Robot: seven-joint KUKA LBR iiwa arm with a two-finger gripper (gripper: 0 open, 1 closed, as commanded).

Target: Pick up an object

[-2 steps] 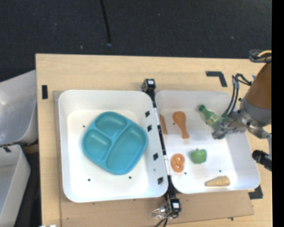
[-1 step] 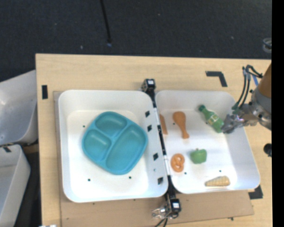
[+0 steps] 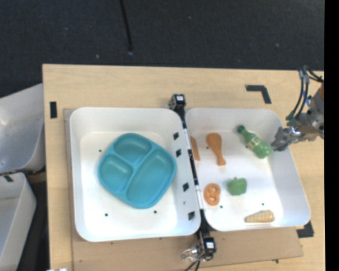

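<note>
In the right bin (image 3: 282,199), we see the gripper (image 3: 282,139) at the bottle's (image 3: 254,141) three o'clock, likely poised for a grab, though we cannot tell its jaws' state.

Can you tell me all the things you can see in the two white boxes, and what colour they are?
tray: 1, blue with sections, lying in the left bin
bottle: 1, green, lying at the upper right of the right bin
drumstick: 1, orange-brown, upper middle of the right bin
stick: 1, orange-brown, right bin beside the divider
pepper: 1, green, middle of the right bin
pretzel: 1, orange, lower left of the right bin
cone: 1, tan, lower right of the right bin
bins: 2, white, side by side on the wooden bench
hand: 1, grey, at the right bin's right edge, next to the bottle
</note>
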